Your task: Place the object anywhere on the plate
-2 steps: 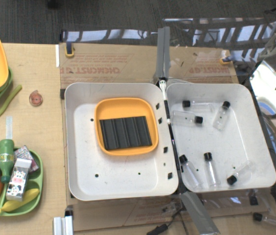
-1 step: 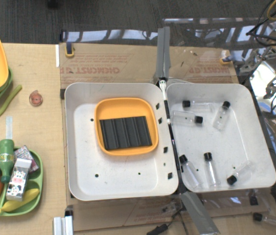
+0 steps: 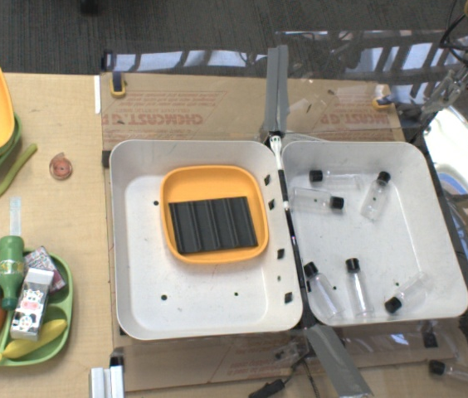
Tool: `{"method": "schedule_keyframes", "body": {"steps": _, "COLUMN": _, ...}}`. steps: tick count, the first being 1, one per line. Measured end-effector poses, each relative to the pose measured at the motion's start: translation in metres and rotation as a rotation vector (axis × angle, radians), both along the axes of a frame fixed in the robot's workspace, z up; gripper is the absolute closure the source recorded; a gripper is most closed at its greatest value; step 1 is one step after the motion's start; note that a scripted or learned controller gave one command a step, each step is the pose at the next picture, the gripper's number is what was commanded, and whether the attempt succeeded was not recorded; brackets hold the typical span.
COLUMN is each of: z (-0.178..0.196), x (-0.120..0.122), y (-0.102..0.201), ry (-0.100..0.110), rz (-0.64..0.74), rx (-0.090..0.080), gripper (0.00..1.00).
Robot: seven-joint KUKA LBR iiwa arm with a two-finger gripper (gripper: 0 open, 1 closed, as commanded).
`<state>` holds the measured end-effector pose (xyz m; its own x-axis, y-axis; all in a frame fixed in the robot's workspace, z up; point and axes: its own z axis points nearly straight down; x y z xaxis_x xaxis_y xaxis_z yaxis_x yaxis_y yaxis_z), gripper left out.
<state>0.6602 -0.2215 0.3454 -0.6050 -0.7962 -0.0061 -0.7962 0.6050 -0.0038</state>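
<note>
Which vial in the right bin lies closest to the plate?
The vial at the right bin's lower left, its black cap toward the divider; the others lie farther from the orange plate.

Bench (image 3: 51,131) bears two white bins (image 3: 134,305), cardboard (image 3: 201,110), green tray (image 3: 60,338)

Orange plate (image 3: 214,187) in left bin (image 3: 134,288); 6 vials (image 3: 355,284) in right bin (image 3: 441,247).
</note>
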Motion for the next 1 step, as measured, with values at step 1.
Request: {"method": "schedule_keyframes", "body": {"steps": 1, "z": -0.0289, "x": -0.0004, "y": 0.0005, "ry": 0.003, "rz": 0.398, "rx": 0.001, "gripper": 0.00}}
